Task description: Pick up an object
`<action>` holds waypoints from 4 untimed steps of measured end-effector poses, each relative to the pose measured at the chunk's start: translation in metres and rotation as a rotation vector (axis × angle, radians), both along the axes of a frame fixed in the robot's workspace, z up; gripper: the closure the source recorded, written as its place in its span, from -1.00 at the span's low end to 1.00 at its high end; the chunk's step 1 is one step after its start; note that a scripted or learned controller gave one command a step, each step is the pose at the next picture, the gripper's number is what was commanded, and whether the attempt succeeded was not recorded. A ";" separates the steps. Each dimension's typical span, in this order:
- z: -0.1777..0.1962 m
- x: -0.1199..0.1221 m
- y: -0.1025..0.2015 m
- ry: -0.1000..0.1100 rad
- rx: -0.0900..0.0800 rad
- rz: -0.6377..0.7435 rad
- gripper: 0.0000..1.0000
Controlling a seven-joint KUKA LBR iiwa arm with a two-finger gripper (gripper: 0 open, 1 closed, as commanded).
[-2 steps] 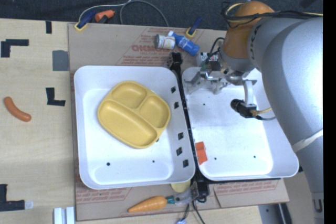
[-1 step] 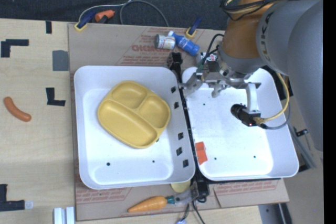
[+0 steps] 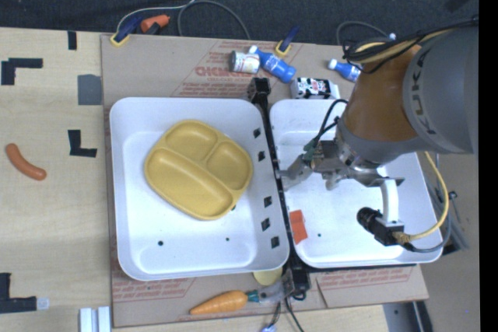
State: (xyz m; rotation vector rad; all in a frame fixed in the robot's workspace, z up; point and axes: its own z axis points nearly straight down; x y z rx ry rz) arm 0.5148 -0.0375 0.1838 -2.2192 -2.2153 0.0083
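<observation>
A small orange-red block [image 3: 298, 227] lies on the floor of the right white bin [image 3: 342, 254], near its left wall. A yellow divided plate [image 3: 199, 167] rests in the left white bin [image 3: 132, 190]. The arm's orange band and grey wrist hang over the right bin. My gripper [image 3: 302, 167] sits low at the right bin's left side, above the block in the image and apart from it. The wrist hides much of the right bin's floor.
A black divider [image 3: 271, 167] runs between the bins. Outside the bins lie an orange carrot [image 3: 220, 302] at the front, a sausage [image 3: 26, 162] at the far left, and blue-and-white bottles [image 3: 264, 62] at the back. Cables trail near the right bin's front right corner.
</observation>
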 end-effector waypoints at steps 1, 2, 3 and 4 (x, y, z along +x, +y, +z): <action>-0.013 0.029 -0.095 -0.007 -0.005 -0.005 -1.00; -0.101 0.081 -0.063 -0.013 -0.005 0.005 -1.00; -0.098 0.137 -0.058 -0.012 -0.002 0.005 -1.00; -0.098 0.155 -0.073 -0.010 0.000 0.004 -1.00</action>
